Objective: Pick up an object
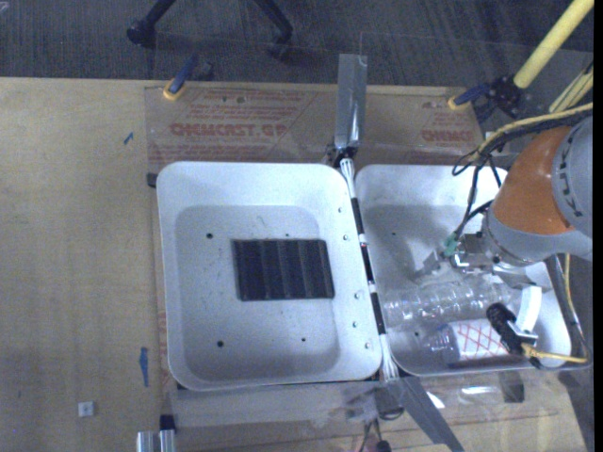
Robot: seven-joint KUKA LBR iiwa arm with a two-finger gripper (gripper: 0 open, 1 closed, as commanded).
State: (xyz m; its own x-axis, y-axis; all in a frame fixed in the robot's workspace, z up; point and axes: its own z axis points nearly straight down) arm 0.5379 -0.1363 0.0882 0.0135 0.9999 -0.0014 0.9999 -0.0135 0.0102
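Note:
My gripper point(435, 260) hangs low in the right bin point(396, 191), near its middle, with the grey and orange arm coming in from the right. Just below it lies a clear plastic bottle point(441, 304) on its side, close to the gripper tip; whether they touch is unclear. A red-and-white checked flat item point(476, 340) rests at the bin's front, partly under the bottle. In the left bin point(188, 196) a dark ribbed rectangular pad point(283, 269) lies flat in the centre.
A metal divider post point(350, 102) stands at the back between the bins. Clamps point(179, 81) hold the board at the back edge. Yellow cables point(528, 125) loop above the arm on the right.

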